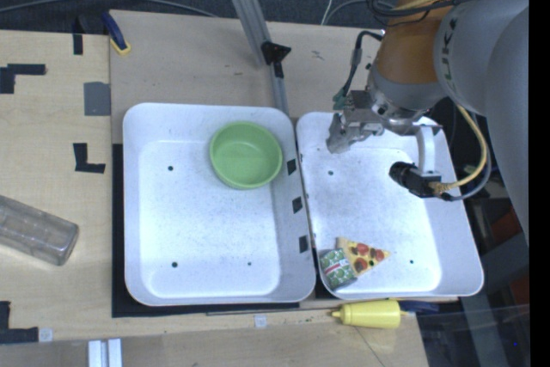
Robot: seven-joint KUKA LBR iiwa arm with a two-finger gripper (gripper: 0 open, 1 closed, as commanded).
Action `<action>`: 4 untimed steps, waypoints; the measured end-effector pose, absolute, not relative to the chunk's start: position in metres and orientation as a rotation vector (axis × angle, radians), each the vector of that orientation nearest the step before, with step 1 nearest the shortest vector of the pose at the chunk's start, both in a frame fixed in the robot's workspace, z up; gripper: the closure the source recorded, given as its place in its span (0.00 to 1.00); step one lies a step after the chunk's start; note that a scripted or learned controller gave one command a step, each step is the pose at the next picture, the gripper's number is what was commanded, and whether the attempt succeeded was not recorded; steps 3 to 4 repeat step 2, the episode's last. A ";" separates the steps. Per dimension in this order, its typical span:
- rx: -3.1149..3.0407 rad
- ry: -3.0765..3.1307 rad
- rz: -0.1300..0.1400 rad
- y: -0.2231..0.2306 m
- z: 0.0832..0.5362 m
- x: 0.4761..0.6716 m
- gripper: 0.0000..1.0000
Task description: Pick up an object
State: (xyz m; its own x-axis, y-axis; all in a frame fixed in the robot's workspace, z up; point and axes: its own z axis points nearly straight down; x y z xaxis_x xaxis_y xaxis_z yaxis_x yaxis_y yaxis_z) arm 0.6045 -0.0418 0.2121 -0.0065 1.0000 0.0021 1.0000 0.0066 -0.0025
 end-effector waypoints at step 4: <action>-2.212 -2.226 0.004 0.058 0.214 0.562 1.00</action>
